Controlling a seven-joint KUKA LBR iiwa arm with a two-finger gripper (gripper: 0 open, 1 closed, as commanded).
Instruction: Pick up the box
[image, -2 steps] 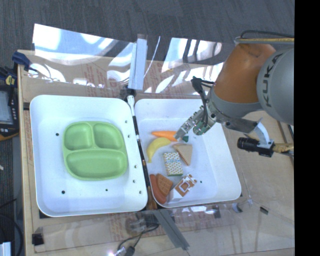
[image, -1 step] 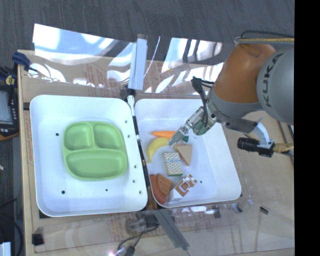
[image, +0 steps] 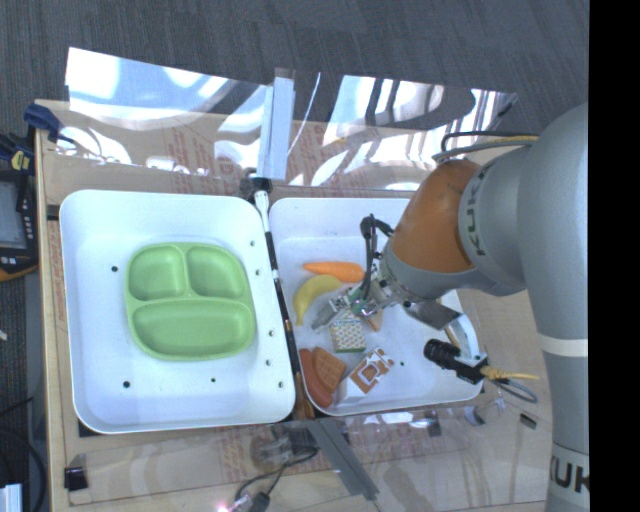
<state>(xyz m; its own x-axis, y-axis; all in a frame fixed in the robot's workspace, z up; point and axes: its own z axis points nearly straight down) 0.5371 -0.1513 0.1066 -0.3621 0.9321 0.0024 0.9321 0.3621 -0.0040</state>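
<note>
Box not yet lifted.
Your box (image: 370, 371) lies flat in the right bin (image: 300, 225), near its front edge, beside a checkered packet (image: 347, 333). Your gripper (image: 357, 300) hovers beyond it, by the banana (image: 312, 293); grip state unclear.

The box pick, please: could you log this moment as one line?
gripper: low in right bin, above small box | fingers: unclear | second box: nearer front | banana, carrot: alongside
</note>
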